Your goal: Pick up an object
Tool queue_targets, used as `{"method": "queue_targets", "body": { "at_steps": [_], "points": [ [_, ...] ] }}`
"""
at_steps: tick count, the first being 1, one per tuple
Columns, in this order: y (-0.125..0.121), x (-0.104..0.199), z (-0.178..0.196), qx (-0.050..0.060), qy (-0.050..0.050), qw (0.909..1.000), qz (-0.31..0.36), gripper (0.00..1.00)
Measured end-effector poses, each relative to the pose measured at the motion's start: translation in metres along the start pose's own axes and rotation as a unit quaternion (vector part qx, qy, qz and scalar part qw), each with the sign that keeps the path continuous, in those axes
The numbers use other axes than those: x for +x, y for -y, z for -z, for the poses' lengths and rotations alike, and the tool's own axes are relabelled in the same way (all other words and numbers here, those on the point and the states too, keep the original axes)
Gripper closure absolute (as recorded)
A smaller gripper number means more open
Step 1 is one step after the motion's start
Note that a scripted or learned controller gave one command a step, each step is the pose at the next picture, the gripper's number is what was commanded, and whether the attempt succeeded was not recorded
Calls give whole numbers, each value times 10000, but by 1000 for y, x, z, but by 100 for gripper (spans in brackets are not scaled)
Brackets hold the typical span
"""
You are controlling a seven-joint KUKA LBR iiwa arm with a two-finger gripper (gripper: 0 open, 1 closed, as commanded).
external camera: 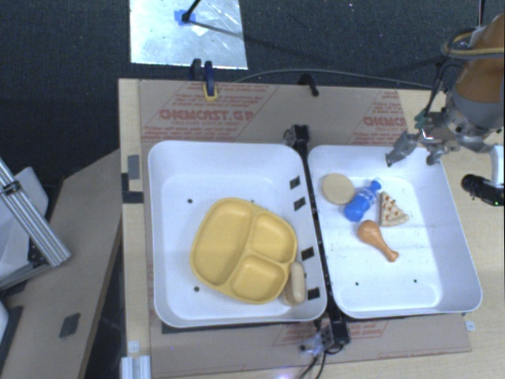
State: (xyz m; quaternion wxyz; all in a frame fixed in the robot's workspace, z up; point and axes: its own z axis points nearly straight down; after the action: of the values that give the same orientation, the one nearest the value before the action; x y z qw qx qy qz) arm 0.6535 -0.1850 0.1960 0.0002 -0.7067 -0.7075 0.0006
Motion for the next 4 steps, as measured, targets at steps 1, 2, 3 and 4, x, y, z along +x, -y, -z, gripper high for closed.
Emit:
{"method": "queue_targets", "body": {
  "at_steps": [1, 2, 3, 4],
  "points": [
    [5, 8, -58, 6, -6, 10000, 10, 0],
    [2, 7, -43, -33, 3, 10000, 17, 100],
    [-6, 14, 7, -45, 5, 10000, 22, 100],
    [-7, 14, 10, -24, 0, 10000, 20, 100]
  ]
}}
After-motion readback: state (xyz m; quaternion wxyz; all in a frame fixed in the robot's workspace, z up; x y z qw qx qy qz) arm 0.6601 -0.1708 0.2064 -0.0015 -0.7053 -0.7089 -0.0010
